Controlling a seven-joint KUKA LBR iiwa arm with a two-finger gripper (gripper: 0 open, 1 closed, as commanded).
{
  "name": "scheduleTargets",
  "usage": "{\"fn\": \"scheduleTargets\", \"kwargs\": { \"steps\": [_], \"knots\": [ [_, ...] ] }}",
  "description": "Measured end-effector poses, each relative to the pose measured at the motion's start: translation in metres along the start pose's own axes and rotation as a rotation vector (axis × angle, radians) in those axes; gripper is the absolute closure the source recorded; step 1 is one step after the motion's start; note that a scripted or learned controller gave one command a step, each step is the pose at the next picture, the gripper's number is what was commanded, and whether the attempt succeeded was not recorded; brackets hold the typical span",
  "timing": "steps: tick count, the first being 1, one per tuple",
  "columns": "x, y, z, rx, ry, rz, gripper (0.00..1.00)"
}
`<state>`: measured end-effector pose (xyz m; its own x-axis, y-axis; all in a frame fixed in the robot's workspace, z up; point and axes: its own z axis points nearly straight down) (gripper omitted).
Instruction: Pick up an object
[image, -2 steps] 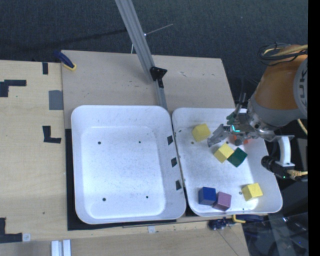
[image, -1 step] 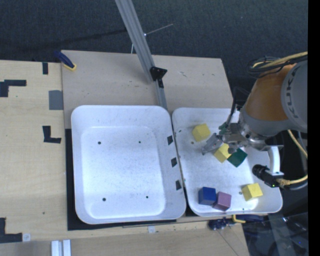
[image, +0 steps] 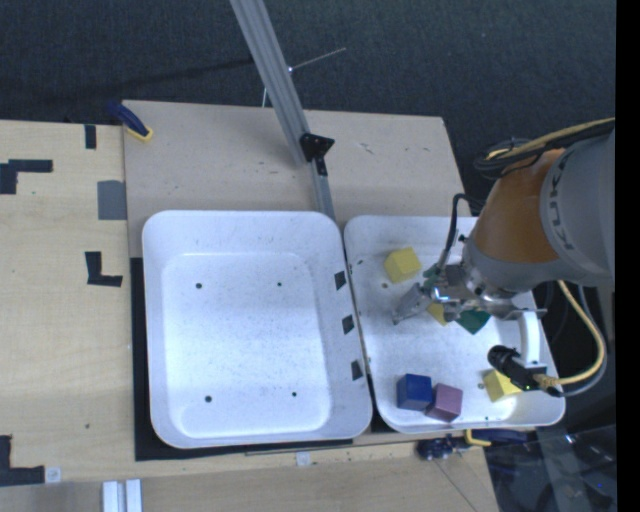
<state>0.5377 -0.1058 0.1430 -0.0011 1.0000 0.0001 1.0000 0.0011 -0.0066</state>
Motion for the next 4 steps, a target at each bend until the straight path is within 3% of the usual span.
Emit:
{"fn": "scheduleTargets", "kwargs": {
  "steps": [1,2,4],
  "knots": [
    [0.001,-0.001,0.054,-0.002,-0.001,0.0,0.0],
    [0.001,-0.001,0.042,-0.002,0.001,-0.001,1.0],
    [-0.005,0.0,-0.067,-0.012,-0.001,-0.001,1.0]
  ]
}}
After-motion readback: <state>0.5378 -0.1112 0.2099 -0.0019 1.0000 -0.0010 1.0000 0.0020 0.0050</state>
